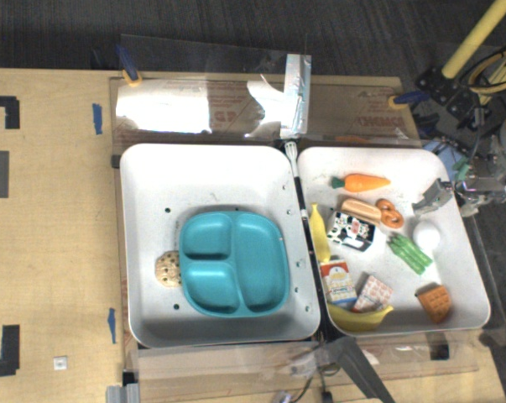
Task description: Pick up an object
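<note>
While poised over the right bin's [475, 267] right rim, gripper [434, 195] low and clear of every item; grip state impossible to tell, nothing seen held. Nearest to it, white ball [426, 236] and green vegetable [409, 253], just below. Farther left, orange carrot [366, 181] near the far wall, black-and-white packet [352, 230] mid-bin, yellow banana [320, 235] along the left wall. Near the front wall, two small boxes [355, 286] and a brown block [434, 301]. Over in the left bin [202, 170], teal divided plate [233, 261] with cookie [168, 268] touching its left edge.
</note>
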Robot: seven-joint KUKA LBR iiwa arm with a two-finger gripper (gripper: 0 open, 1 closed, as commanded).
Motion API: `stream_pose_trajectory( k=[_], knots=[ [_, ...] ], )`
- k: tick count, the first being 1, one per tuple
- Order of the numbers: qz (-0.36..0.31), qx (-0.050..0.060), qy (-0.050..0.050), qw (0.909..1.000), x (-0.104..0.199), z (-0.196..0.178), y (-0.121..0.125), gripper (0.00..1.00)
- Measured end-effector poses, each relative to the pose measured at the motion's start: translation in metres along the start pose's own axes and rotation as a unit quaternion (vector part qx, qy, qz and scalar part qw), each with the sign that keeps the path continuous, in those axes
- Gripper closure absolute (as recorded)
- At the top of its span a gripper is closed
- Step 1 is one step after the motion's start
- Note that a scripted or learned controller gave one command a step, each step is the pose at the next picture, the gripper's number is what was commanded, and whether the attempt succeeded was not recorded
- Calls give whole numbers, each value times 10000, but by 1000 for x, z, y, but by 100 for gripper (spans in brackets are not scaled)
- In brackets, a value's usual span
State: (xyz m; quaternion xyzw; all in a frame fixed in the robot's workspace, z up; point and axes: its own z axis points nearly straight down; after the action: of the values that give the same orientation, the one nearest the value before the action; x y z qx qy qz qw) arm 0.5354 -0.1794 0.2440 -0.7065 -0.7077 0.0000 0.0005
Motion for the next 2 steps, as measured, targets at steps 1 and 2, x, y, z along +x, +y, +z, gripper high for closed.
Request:
stream_pose_trajectory(
  k=[1,2],
  knots=[
    [1330,-9,46,9911,-20,147,-4,0],
    [-52,-23,-13,10000,-20,100,17,0]
  ],
)
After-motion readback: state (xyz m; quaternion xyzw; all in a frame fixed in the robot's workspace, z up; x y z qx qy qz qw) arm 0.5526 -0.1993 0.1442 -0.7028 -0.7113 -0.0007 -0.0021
